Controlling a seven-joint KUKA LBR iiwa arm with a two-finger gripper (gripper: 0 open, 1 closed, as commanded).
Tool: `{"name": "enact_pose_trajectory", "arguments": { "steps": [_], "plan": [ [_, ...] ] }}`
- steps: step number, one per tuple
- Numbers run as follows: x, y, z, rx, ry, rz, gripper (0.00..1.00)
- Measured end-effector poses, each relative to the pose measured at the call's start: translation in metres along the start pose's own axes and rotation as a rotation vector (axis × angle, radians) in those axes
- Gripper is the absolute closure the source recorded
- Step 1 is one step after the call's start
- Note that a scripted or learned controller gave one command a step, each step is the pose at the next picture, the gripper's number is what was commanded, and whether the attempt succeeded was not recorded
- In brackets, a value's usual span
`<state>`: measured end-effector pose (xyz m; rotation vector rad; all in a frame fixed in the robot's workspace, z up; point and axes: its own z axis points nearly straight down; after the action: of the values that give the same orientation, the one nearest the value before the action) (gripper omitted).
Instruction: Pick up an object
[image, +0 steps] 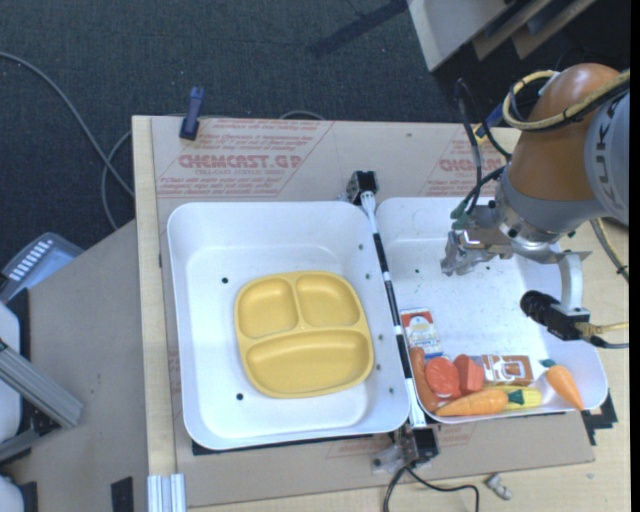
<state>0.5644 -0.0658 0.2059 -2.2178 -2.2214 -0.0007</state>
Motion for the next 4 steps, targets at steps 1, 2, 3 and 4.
{"name": "enact_pose_trajectory", "arguments": {
  "steps": [1, 2, 3, 4],
  "plan": [
    [0.051, 0.022, 0.013, -0.003, -0.002, 0.000, 1.00],
    [0.102, 0.076, 0.021, -0.003, -0.001, 0.000, 1.00],
    [0.151, 0.100, 0.021, -0.004, -0.001, -0.001, 1.00],
    [0.218, 0.102, 0.042, -0.004, -0.001, -0.001, 1.00]
  ]
}}
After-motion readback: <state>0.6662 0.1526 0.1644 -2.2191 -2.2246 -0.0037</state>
